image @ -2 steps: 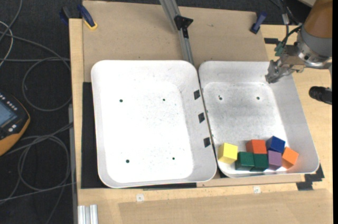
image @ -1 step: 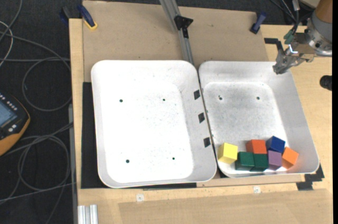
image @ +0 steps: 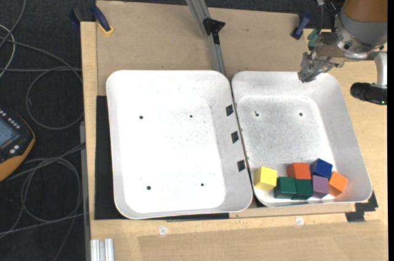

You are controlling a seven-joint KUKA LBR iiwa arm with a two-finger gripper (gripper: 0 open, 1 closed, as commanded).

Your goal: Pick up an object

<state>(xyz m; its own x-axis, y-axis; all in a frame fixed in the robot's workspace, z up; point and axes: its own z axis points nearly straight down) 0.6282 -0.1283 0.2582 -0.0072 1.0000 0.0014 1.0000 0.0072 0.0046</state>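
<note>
Several small blocks lie bunched at the near edge of the right bin (image: 345,124): a yellow block (image: 266,177), a green block (image: 293,187), a red-orange block (image: 300,170), a blue block (image: 321,167), a purple block (image: 320,184) and an orange block (image: 338,181). My gripper (image: 306,74) hangs over the far right corner of that bin, well away from the blocks, with its fingers pointing down close together. I see nothing between them.
The left bin (image: 117,130) lies beside the right one, with black clips along the shared edge. A slanted metal pole (image: 196,1) rises behind the bins. Blue clamps (image: 101,18) sit on the far bench corners. Cables trail on the floor at left.
</note>
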